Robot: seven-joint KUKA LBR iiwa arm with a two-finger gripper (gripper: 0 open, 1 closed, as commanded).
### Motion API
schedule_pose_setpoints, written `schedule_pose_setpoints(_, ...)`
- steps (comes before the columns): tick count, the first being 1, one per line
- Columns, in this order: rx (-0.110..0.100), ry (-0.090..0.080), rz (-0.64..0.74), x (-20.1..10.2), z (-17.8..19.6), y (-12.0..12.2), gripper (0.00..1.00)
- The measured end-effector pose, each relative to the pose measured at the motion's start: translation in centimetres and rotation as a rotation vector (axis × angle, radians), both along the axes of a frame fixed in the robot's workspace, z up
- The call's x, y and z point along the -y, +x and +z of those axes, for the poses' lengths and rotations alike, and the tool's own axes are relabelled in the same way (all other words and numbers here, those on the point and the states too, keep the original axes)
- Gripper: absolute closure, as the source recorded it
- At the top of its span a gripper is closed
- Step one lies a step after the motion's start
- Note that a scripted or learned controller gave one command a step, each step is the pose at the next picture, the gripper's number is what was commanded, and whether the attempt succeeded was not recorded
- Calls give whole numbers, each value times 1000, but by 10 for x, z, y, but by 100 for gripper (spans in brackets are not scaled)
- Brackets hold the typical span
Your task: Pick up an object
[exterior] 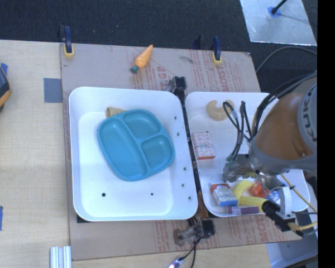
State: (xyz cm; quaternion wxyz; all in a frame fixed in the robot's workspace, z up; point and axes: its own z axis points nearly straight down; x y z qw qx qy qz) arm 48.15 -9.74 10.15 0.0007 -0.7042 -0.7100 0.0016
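Yellow and red items in a small pile (238, 197) sit at the near end of the right bin (212, 102), with my gripper (243, 175) low over them. I can't tell the jaw state, and I see nothing lifted, so the pick looks undone.

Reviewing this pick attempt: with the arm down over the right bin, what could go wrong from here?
1. The small items lie crowded at the near end of the right bin, so the gripper may nudge or grab several, or none.
2. The arm's cables hang low above the bin and could snag the tan piece or the small carton.
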Motion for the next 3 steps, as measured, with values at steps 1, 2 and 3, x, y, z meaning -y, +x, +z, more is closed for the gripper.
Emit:
schedule_pose_setpoints(1,0,2,-3,-44,90,-5,100)
schedule_pose_setpoints(2,1,1,-5,-30,115,-4,100)
schedule_pose_setpoints(3,1,2,-6,-5,114,23,100)
